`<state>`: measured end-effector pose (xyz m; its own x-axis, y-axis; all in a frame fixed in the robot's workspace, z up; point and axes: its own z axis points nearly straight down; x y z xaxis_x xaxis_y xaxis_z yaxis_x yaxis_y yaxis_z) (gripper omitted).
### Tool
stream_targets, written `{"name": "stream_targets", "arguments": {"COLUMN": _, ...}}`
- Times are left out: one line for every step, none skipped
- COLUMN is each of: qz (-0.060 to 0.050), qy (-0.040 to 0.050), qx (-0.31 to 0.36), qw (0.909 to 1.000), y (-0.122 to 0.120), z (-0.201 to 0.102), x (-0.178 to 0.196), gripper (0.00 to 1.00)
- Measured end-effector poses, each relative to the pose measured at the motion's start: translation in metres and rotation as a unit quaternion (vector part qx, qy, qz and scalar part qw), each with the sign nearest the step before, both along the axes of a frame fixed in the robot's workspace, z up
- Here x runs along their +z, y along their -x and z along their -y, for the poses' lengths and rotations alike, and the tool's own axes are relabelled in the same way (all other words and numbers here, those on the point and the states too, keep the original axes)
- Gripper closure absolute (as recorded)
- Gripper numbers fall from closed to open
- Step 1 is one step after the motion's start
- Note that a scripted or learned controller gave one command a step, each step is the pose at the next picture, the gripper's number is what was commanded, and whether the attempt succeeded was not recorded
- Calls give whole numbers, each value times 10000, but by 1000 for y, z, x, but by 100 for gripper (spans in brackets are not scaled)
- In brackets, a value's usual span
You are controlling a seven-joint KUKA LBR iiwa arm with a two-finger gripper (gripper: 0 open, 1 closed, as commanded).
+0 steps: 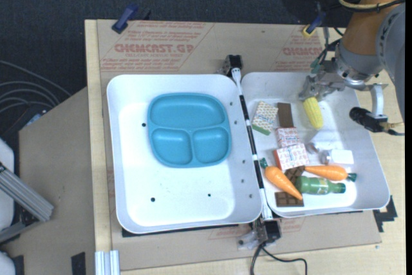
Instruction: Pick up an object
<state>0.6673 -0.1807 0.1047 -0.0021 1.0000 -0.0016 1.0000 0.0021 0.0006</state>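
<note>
The right bin [367,158] holds a yellow corn cob [313,112], two orange carrots [282,181] [328,172], a green bottle [319,187], small printed cartons [290,146], a brown bar [284,114] and a white block [340,156]. My gripper [315,92] hangs over the far part of this bin, directly above the top end of the corn cob. Nothing shows between its fingers, and the wrist hides how they stand.
The left bin [129,164] carries a blue three-compartment plate [188,128]. A black clip [233,64] sits between the two bins at the far edge. The grey arm with its orange band [373,16] comes in from the upper right. Cardboard lines the bench.
</note>
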Motion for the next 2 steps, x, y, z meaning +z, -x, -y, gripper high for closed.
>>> {"name": "stream_targets", "arguments": {"qz": 10, "qy": -17, "qx": 1, "qw": 10000, "y": 8, "z": -131, "x": 106, "gripper": 100}}
{"name": "stream_targets", "arguments": {"qz": -19, "qy": -16, "qx": -1, "qw": 10000, "y": 54, "z": -225, "x": 117, "gripper": 100}}
